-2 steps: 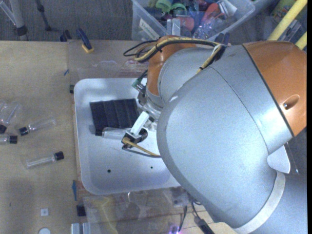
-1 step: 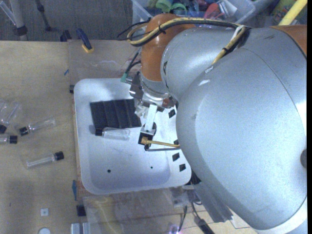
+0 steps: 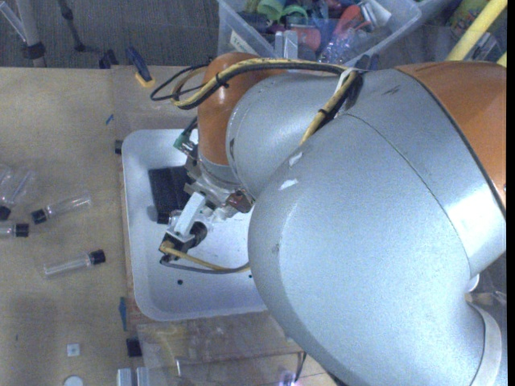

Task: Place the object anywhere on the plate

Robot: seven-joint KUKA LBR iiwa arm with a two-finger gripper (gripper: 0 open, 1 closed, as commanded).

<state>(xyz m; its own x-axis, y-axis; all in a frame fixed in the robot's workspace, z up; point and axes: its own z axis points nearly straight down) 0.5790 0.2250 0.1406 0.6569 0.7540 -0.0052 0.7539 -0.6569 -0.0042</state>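
Tool [image 3: 211, 193] and wrist hang low over the white bin [image 3: 161, 296], with the grey arm [image 3: 362, 215] bending in from the right and tipping steeply down. We cannot tell whether the tool is spread or pressed together. Just beside it, toward the bin's left wall, we see a black block [image 3: 167, 191] lying flat.

Arm [image 3: 362, 215] overhangs bin [image 3: 141, 292], black block [image 3: 167, 191] at back, front floor free

Right side of white bin [image 3: 142, 289] covered by grey arm [image 3: 362, 215], right edge of black flat object [image 3: 166, 190] lost under that arm, capped vial [image 3: 16, 230] cut by left frame edge, crate of coloured items [image 3: 322, 14] cropped at top, contents too blurred to name
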